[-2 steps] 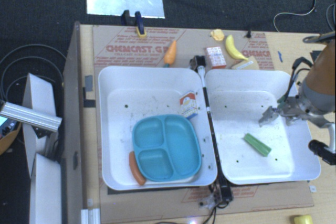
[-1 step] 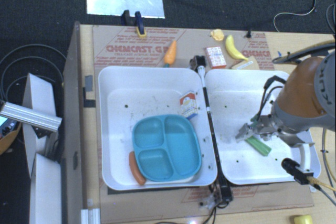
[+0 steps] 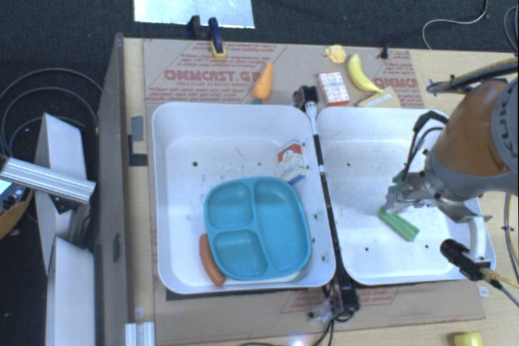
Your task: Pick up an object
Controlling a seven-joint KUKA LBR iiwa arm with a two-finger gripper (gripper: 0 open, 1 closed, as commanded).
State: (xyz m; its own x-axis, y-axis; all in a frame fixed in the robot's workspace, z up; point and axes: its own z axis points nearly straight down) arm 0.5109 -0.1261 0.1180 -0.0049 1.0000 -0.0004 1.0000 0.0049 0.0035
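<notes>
A green stick-shaped object (image 3: pixel 398 224) lies in the right bin (image 3: pixel 357 166), near its front right. My gripper (image 3: pixel 403 198) hangs just above the green object's upper end, under the orange-banded wrist. In the left bin (image 3: pixel 182 142) rests a blue divided plate (image 3: pixel 258 228). An orange sausage-like toy (image 3: pixel 211 259) lies along the plate's front left edge. A small red and white carton (image 3: pixel 291 162) sits beside the plate's far right corner.
On the cardboard behind the bins lie a toy carrot (image 3: pixel 262 82), a small box (image 3: pixel 333 88), a banana (image 3: pixel 362 75) and a pale yellow piece (image 3: pixel 336 53). A black and yellow clamp (image 3: pixel 212 35) stands at the back edge.
</notes>
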